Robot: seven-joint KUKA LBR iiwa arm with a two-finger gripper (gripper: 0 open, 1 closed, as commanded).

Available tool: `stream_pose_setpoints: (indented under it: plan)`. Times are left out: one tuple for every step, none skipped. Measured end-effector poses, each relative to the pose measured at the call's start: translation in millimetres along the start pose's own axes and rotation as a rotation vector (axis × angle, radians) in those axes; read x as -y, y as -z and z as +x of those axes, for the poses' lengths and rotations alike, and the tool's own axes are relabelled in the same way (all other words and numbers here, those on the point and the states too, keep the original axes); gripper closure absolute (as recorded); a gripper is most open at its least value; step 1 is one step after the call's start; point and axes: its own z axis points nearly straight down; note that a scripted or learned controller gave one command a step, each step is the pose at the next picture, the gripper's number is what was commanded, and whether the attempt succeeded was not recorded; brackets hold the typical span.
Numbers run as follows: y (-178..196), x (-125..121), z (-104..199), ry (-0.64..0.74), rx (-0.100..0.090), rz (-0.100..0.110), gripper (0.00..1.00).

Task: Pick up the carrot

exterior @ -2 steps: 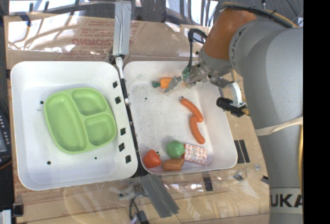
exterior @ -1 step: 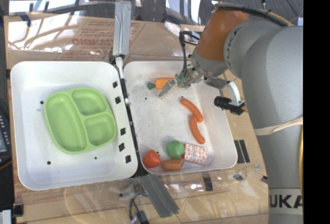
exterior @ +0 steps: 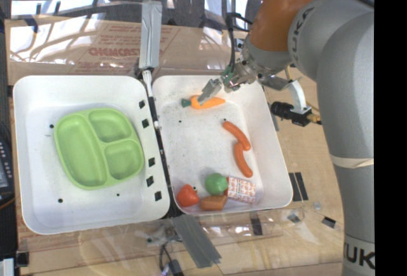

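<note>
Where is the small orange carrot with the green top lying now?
The small orange carrot with the green top lies in the right white bin, near its far edge, directly under the pincer, beyond the two orange sausages.

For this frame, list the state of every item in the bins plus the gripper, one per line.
carrot: lying flat, right bin's far end, gripper fingers at it
gripper: lowered onto the carrot, not lifted
two sausages: lying loose, right bin's middle
tomato: resting at near edge
green ball: beside tomato
green divided plate: flat in left bin
</note>
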Motion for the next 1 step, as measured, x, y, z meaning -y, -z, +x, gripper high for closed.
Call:
stream_pose_setpoints:
  plan:
    - [-79.8, -3.3, -21.4, 0.266, 0.013, -0.012, 0.00]
